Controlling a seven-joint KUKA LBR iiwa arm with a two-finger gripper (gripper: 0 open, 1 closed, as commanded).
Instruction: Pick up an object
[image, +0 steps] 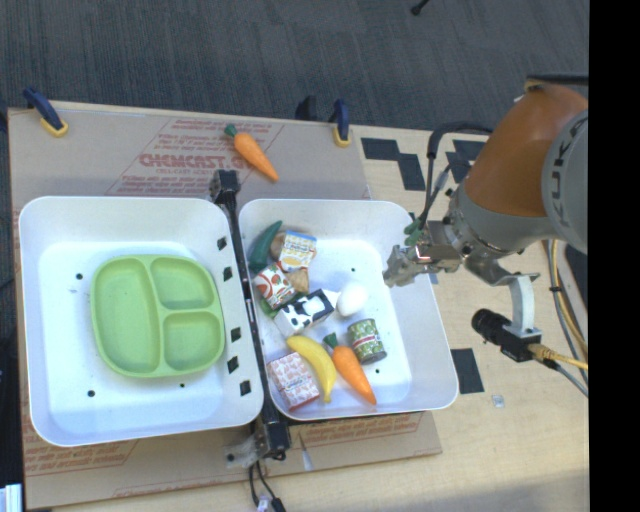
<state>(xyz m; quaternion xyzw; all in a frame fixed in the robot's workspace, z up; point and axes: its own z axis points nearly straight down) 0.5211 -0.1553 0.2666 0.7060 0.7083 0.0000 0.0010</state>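
Note:
The right bin holds a jumble of toy food: a white egg, a green can, a carrot, a banana, a red-and-white packet, a black-and-white carton, a red can, a small snack box and a dark green vegetable. My gripper hangs over the bin's right rim, up and to the right of the egg. Nothing shows between its fingers.
The left bin holds a green divided plate. A second carrot lies on the cardboard behind the bins. Clamps hold the board's far edge. Cables and a black fitting sit right of the bins.

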